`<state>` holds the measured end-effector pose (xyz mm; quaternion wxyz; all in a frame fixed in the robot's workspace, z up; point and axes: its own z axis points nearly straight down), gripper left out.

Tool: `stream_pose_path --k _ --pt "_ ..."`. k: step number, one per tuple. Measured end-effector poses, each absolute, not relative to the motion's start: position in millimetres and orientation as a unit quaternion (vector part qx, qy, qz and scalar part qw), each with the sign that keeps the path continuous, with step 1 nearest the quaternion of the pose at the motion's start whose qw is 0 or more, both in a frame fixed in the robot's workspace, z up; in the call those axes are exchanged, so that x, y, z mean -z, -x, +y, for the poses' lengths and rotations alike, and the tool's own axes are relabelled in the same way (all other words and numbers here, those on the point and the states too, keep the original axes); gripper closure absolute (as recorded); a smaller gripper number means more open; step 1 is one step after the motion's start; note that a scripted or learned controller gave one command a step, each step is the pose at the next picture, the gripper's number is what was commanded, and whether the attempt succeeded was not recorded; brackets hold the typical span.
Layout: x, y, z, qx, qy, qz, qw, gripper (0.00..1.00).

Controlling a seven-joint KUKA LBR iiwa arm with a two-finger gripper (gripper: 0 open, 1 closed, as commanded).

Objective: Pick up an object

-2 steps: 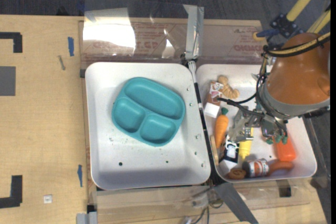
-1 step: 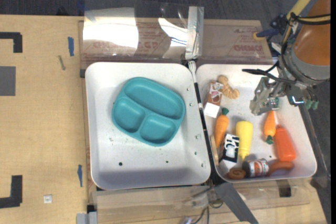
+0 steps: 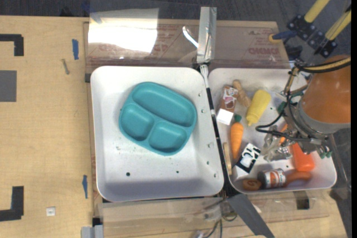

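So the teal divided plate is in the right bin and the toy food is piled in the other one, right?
Not quite. The camera view shows the teal divided plate in the left bin; the toy food, such as the carrot, is piled in the other one, the right bin.

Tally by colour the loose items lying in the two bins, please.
Teal: 1, divided plate
Yellow: 1, bottle
Orange: 2, carrot and orange piece
White: 1, block
Black-and-white: 1, box
Brownish or mixed: 4, too small to name
Total: 10
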<state>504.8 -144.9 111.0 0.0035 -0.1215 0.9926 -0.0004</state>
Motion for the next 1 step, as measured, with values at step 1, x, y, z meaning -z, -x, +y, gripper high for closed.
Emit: stream_pose_path --k 1 --pt "-285.8 -504.3 -184.6 0.0023 0.08 0.997 0.006 1.0"
